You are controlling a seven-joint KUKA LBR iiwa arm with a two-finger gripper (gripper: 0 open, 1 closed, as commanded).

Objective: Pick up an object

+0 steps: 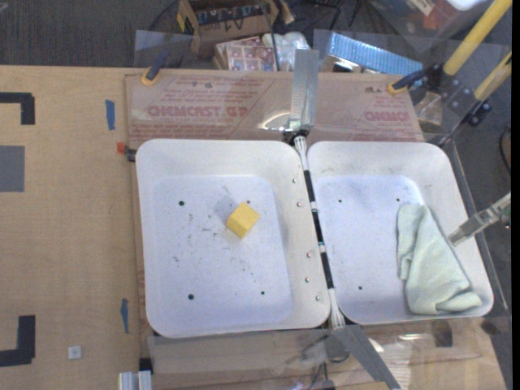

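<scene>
A small yellow cube point(242, 219) lies in the left white bin point(162, 169), a little above its middle. A pale green cloth point(431, 262) lies crumpled along the right side of the right white bin point(357, 177). My gripper point(475, 224) reaches in low from the right edge of the view. Its tip sits just over the right bin's right rim, beside the cloth's upper right edge. I see nothing held in it. Most of the arm is out of frame.
Both bins stand side by side on a wooden bench point(65, 218), joined by a metal strip point(313, 226). Clear plastic walls with clamps stand behind them. Boxes and clutter point(236, 23) lie beyond the bench, and yellow poles point(479, 23) rise at the top right.
</scene>
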